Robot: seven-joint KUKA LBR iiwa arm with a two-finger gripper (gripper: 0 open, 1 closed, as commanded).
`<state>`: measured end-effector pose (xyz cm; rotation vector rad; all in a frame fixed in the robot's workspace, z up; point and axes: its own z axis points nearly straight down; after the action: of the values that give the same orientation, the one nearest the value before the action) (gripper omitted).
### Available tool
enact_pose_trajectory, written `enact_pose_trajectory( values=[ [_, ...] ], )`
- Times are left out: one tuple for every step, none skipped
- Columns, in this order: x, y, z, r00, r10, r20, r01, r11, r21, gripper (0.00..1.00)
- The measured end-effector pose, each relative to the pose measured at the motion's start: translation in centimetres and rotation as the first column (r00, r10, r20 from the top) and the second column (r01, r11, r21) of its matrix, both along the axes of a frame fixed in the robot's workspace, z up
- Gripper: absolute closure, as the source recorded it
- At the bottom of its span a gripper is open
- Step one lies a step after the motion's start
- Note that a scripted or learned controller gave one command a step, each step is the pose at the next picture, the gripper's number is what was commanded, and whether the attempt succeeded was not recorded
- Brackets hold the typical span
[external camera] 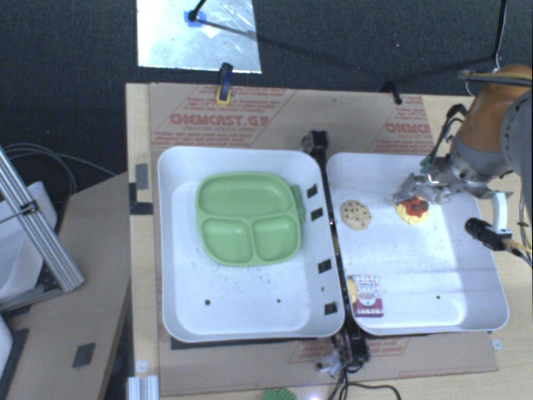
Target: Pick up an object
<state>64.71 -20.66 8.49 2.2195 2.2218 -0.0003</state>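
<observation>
1. At the right edge of the frame the arm [500, 132] shows a broad orange band with grey casing beside and below it.
2. Thin dark cables loop along the band's left side.
3. Below it, a metallic grey gripper [419, 192] assembly of small angular parts.
4. A white bracket with a black cylindrical piece sits at lower right.

Two white bins [179, 307] sit side by side on a cardboard sheet [250, 115]. There's a shiny foil square [200, 23] up top on dark carpet, plus a yellow clamp [224, 86].
</observation>
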Motion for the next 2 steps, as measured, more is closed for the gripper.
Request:
enact_pose_trajectory(
  values=[
    [2.3, 0.0, 0.1, 1.0, 0.003, 0.0, -0.003, 1.0, 0.001, 0.0],
    [-1.5, 0.0, 0.0, 1.0, 0.0, -0.001, 0.0, 1.0, 0.001, 0.0]
  ],
)
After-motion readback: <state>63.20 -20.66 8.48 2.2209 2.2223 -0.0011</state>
